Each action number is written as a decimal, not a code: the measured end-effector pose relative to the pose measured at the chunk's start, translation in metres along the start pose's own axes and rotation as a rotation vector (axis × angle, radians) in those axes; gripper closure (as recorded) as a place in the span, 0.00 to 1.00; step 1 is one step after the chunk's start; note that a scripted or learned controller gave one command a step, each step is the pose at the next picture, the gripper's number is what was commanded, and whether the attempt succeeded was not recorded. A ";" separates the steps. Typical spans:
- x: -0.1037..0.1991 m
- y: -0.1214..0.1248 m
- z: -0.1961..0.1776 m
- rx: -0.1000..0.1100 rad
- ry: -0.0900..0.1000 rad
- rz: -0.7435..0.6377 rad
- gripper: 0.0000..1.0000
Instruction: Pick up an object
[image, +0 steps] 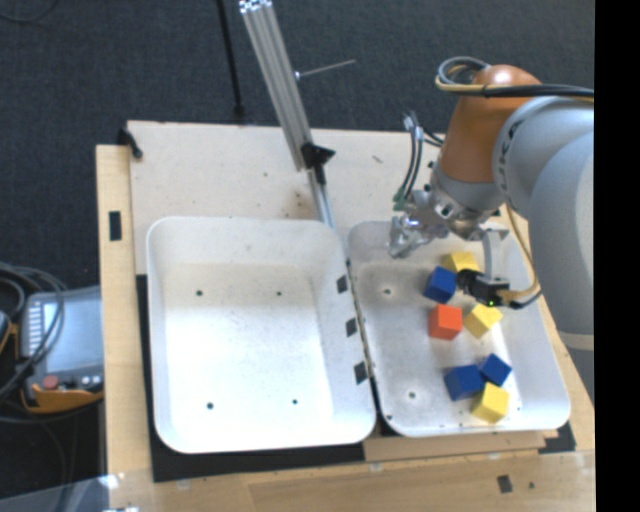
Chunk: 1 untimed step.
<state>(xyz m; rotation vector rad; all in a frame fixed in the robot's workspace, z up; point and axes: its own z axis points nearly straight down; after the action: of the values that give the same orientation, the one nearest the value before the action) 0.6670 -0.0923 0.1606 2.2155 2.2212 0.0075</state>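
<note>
You are looking at 7 blocks sitting loose in the right bin, any of which could be the object to pick. A blue block and a yellow block are touching each other near the bin's far edge, with an orange block and a second yellow block just beside them toward the middle. 3 more are crowding the bin's near right corner: 2 blue blocks and a yellow one.

The gripper is hanging over the bin's far left corner, apart from every block, and I cannot tell how it is set because it is too small and dark against the bin wall. Nothing is showing in it.

Your main risks, as I judge them: the blocks are lying in tight pairs, so a descent onto the blue and yellow pair is likely to land on a seam and push both aside. The gripper is also sitting close to the bin's far wall and the divide with the left bin, so a straight drop here is risking a strike on the rim. The cable trailing over the blocks could snag one.
</note>
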 end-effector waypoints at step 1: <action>0.006 -0.005 -0.056 -0.001 0.000 -0.001 1.00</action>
<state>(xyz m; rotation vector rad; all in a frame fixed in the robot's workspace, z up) 0.6616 -0.0858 0.2169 2.2139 2.2221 0.0078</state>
